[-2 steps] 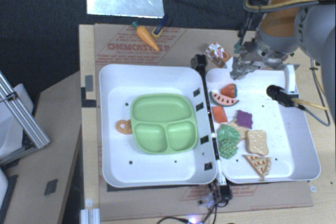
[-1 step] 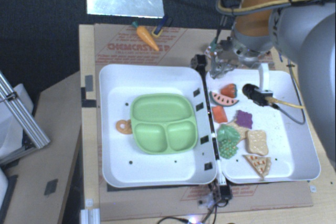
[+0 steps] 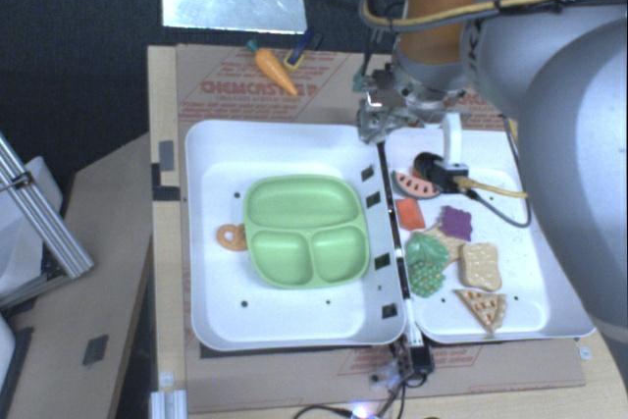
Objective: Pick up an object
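Green tray (image 3: 299, 203), white bins (image 3: 211, 240), purple piece (image 3: 455, 222)

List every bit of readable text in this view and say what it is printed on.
"CHEMCAST": red print, partly legible, on the brown board behind the two white bins.
Smaller red lines under it: too blurred to read.
Red print on the board's front edge: too blurred to read.
Green tray, toy carrot and food pieces: no text seen.

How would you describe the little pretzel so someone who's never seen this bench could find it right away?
Look at the left white bin, which holds a green divided plate. Just off the plate's left edge, lying on the bin floor, sits the pretzel. It is a small orange-brown loop lying alone, while the other toy foods are clustered in the right bin.
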`<action>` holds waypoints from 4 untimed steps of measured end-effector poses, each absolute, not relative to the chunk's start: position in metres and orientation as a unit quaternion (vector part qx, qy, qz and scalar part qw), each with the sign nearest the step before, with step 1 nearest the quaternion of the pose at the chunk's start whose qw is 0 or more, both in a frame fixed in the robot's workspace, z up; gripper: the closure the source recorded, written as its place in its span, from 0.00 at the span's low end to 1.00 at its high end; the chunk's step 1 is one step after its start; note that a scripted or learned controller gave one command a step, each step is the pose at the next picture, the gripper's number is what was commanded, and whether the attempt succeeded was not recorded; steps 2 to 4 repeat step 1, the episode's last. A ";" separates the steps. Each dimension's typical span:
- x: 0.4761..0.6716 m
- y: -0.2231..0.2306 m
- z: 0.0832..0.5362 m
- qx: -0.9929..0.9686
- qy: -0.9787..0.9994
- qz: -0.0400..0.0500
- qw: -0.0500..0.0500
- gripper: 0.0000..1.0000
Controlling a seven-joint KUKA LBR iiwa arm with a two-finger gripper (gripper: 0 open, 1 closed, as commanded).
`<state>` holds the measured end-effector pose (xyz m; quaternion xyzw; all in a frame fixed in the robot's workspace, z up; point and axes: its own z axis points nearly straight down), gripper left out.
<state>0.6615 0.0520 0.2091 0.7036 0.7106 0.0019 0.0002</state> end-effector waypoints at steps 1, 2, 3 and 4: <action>0.654 0.109 0.233 0.703 0.711 0.003 0.000 1.00; 0.654 0.109 0.233 0.703 0.711 0.003 0.000 1.00; 0.654 0.109 0.233 0.703 0.711 0.003 0.000 1.00; 0.654 0.109 0.233 0.703 0.711 0.003 0.000 1.00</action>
